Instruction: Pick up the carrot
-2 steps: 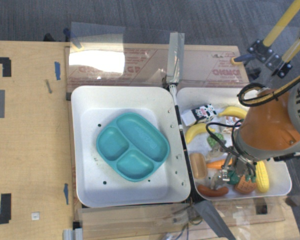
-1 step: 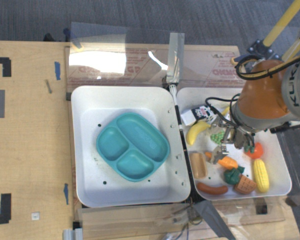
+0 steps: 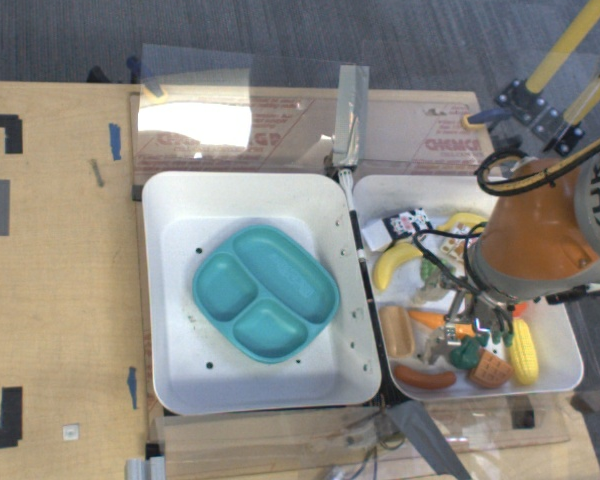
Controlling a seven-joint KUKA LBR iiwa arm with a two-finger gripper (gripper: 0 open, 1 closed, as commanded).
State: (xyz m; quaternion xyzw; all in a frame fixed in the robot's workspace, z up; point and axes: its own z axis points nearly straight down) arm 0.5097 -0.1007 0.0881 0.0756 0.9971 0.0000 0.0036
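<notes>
The carrot (image 3: 431, 319) is a thin orange stick that lies in the right bin (image 3: 565, 376), between a tan bun (image 3: 396, 331) and the gripper. Its right end runs under the gripper, beside a green leafy piece (image 3: 469, 349). My gripper (image 3: 454, 334) hangs low over the middle of the right bin, right at that end of the carrot. The orange band of the arm (image 3: 532, 236) hides the bin's contents behind it.
The right bin also holds a yellow banana (image 3: 394, 263), a brown sausage (image 3: 424, 376), a corn cob (image 3: 523, 349), an orange textured piece (image 3: 490, 371) and a black-and-white item (image 3: 408, 222). A teal divided plate (image 3: 266, 291) sits in the left bin (image 3: 170, 298).
</notes>
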